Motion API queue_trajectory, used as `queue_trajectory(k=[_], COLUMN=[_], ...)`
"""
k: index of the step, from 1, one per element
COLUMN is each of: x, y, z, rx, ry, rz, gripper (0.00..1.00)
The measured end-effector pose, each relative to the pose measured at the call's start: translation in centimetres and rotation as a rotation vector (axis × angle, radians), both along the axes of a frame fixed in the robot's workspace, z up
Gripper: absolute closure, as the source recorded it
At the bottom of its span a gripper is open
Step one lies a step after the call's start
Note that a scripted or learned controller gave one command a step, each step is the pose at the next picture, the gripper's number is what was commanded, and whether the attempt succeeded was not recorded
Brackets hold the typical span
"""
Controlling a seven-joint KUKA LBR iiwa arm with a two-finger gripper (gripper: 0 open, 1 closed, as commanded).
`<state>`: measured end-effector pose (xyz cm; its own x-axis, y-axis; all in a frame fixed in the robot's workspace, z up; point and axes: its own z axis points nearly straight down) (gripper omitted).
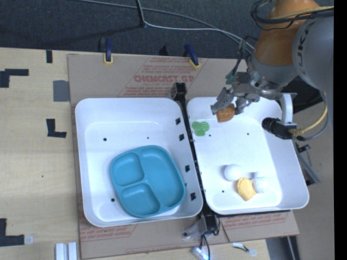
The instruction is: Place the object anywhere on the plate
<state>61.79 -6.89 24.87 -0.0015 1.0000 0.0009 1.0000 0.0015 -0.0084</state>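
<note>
A blue sectioned plate lies in the left bin, with nothing on it. My gripper hangs over the far part of the right bin, shut on a small orange-brown object that shows between its fingers. The object is lifted off the bin floor. The plate is well to the left of the gripper and nearer the front.
A green item lies on the right bin's floor near the divider. At that bin's front sit a white ball, a yellow piece and a small white piece. Clamps and a cable lie behind the bins.
</note>
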Motion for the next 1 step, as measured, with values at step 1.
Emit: queue_trajectory(k=[1], x=[0.95], y=[6.87], z=[-2.67], rx=[0.000], ry=[-0.005], rz=[0.004], gripper=[1.00])
